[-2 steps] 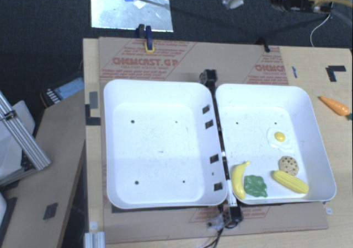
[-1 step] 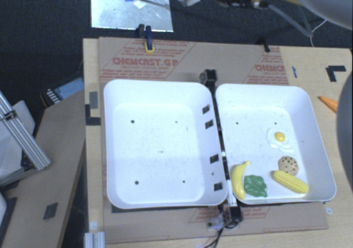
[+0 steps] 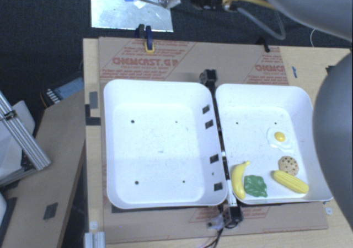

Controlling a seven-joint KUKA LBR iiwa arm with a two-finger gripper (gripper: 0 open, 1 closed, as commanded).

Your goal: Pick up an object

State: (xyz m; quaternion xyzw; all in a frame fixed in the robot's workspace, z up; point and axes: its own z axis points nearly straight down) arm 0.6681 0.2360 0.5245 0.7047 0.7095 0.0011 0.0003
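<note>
Red lettering runs across the brown sheet (image 3: 182, 57) on the counter (image 3: 66, 131), reading "CHEMCAST" above the left bin, with a partial repeat of the same print above the right one. Two shallow white bins sit side by side, joined by a dark strip with clips down the middle. In the left bin (image 3: 116, 186) just a few small dark dots mark the floor. All the objects are in the right bin (image 3: 259, 95), gathered toward its near right corner: a fried egg (image 3: 279, 138) against the right wall, a round cookie (image 3: 288, 165) just below it, a corn cob (image 3: 290, 182) lying at a slant, a banana (image 3: 239, 180) standing along the divider, and a green leafy piece (image 3: 255, 186) touching the banana. The grey arm (image 3: 333, 142) looms blurred down the right side; the state of the end effector, I cannot tell.
</note>
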